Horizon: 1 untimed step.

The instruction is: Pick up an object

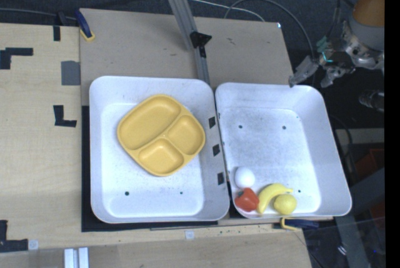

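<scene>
A tan surface (156, 42) carries two shallow white bins side by side, seen from above at a slant. The left bin (103, 192) holds a yellow divided plate (160, 134) with three compartments, lying flat and turned at an angle, a little above the bin's middle.

The right bin (312, 135) has four small things gathered in its near left corner. A white egg-shaped object (244, 177) lies closest to the bin's centre. Just below it sits a red piece (247, 200), perhaps a toy pepper or strawberry. To the right of the red piece a yellow banana (271, 193) curves upward, and a yellow round fruit (285, 203) rests against the banana's lower side. All four lie touching or just beside one another.

The grey arm (369, 7) with its orange band enters at the upper right. Its end effector (312, 70) hovers beyond the far right corner of the right bin, well apart from the cluster of objects. Two dark fingers appear spread apart with nothing between them, so it grips nothing.

A grey metal pole (181, 4) slants down from the top toward the gap between the bins.
</scene>
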Each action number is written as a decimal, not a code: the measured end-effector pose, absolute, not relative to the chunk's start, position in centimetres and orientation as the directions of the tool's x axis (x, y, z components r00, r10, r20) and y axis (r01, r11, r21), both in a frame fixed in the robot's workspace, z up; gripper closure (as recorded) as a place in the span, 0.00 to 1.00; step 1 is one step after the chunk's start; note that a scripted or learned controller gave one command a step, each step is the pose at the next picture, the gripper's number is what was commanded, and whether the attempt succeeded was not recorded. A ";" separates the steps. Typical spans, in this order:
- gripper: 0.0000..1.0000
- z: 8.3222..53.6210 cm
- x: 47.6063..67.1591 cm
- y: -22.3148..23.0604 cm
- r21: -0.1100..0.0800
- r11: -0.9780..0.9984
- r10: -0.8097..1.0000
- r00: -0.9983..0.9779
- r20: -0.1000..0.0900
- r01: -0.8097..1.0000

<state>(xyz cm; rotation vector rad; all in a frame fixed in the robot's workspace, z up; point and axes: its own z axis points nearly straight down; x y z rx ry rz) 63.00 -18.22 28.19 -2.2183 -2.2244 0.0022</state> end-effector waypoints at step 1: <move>0.00 28.2 63.0 -18.2 -0.001 0.002 1.000 -0.002 -0.001 1.000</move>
